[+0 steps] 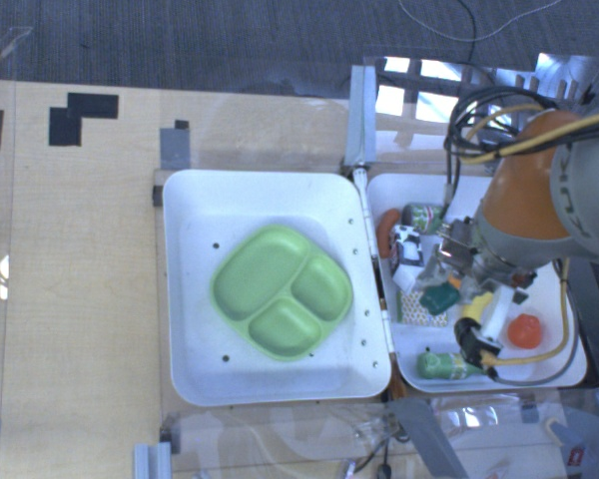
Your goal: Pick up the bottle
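Tool (441, 267) over right bin (569, 367) | grip state unclear | green bottle (441, 366) lies below it

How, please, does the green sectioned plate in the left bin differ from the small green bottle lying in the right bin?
The green sectioned plate is pale green, broad and flat, alone in the left white bin. The small green bottle is darker, narrow, and lies on its side near the front of the crowded right white bin, below the gripper. Both are green and untouched.
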Motion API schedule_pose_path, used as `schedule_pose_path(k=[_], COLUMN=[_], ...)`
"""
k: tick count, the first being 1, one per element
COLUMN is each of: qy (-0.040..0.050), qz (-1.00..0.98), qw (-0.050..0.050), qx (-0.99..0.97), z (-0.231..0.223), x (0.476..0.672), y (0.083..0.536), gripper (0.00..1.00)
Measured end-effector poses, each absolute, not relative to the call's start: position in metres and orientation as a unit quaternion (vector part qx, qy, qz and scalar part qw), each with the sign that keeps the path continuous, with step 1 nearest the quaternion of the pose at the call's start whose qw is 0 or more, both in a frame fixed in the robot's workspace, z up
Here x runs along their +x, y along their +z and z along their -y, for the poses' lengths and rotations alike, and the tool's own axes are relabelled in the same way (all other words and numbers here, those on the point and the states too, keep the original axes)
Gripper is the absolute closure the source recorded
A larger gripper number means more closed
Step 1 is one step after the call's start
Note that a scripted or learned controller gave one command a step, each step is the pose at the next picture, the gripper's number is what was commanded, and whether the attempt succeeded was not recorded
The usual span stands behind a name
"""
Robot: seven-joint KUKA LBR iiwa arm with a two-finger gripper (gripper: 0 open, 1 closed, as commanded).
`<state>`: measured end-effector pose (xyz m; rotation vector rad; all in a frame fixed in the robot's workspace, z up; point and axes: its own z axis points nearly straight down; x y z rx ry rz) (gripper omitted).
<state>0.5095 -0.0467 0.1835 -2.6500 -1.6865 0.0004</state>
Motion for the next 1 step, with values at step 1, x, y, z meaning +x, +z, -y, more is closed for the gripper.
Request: schedule_pose_path(k=[1], qy=[-0.0004], qz=[0.473], qw=[0.0], qx=[-0.881], z=[0.1092], x=[0.4893], y=[0.1449], gripper=[1.0])
